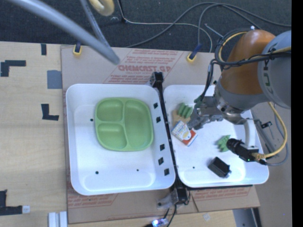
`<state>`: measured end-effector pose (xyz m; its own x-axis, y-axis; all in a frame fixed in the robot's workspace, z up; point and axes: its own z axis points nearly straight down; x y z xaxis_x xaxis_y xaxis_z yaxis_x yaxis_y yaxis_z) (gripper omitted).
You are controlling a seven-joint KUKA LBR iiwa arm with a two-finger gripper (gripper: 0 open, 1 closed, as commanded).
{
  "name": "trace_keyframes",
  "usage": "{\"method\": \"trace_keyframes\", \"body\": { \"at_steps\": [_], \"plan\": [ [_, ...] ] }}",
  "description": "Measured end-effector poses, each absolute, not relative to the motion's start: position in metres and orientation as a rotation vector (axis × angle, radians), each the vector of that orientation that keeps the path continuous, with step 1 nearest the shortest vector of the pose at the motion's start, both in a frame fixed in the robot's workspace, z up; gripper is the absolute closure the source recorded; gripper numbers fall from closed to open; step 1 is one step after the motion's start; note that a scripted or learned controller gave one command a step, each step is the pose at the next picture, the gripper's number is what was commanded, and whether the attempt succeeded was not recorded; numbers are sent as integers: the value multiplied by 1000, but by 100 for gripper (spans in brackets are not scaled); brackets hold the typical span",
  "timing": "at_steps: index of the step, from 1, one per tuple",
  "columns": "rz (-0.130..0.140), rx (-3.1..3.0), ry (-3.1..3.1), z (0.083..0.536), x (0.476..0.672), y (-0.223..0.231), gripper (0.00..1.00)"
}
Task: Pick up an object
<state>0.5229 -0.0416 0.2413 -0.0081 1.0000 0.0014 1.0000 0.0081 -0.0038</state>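
Observation:
My gripper [196, 122] hangs low in the right bin [208, 179], near its left side, under the orange wrist band. Its dark fingers reach down-left toward a small white and red packet [184, 133] lying just below them. A green ridged object [184, 111] sits right above the packet, next to the gripper. Further right lie a small green piece [223, 142] and a black block [219, 167]. Whether anything sits between the fingers is hidden from this angle.
The left bin [80, 169] holds a green divided plate [124, 124]. A black divider with clips [163, 126] runs between the bins. Cables and a black connector [241, 150] trail over the right bin's right side. A grey pole crosses the top left.

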Motion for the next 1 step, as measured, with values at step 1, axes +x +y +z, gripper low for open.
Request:
{"method": "trace_keyframes", "body": {
  "at_steps": [1],
  "plan": [
    [5, -2211, -2226, 240, 529, 3, 100]
  ]
}}
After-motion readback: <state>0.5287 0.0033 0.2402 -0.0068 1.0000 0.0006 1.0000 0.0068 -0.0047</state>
